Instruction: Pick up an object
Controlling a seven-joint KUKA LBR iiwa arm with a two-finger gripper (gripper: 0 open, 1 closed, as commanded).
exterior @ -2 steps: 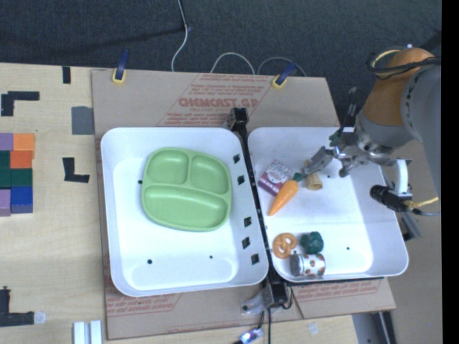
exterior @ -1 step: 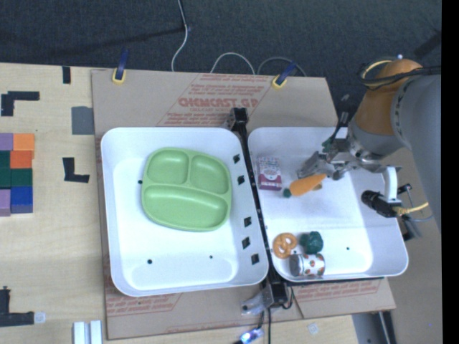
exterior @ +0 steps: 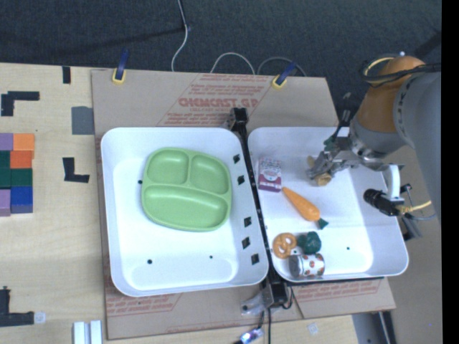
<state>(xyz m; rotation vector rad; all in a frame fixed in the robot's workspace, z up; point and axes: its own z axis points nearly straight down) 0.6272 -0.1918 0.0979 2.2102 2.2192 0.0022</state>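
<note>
In the right bin lie a small pink-and-white packet, an orange carrot, an orange pretzel-like ring, a dark green lump and a small printed can. My gripper hangs low over the upper right part of that bin, right of the packet and above the carrot. A small tan thing sits at its fingertips; whether it is held is not clear.
The left bin holds a green divided plate. Black clips run along the seam between the bins. Coloured blocks sit at the far left of the bench. Cables loop behind the bins.
</note>
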